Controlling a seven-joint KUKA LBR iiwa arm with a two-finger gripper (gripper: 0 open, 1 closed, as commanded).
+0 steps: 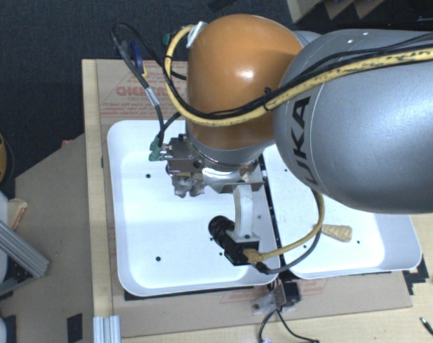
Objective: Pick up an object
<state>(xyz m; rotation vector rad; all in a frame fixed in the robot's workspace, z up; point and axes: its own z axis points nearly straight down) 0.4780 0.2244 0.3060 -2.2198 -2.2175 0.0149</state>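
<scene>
The surface [95,156] bore two white bins, one bin [134,220] beside the other bin [391,252]; there was one tan object [336,232] and one grey arm [359,113].

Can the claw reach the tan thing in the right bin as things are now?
Probably yes. The tan thing lies open in the right bin; nothing covers it. The claw hangs over the left bin, so the arm must cross over first.

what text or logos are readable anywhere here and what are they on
"KA": black letters on the grey arm, apparently the end of a cut-off brand name.
"CHO...": red print on the cardboard, top left; the rest is unreadable.
Red print along the cardboard's front edge: too blurred to read.
</scene>
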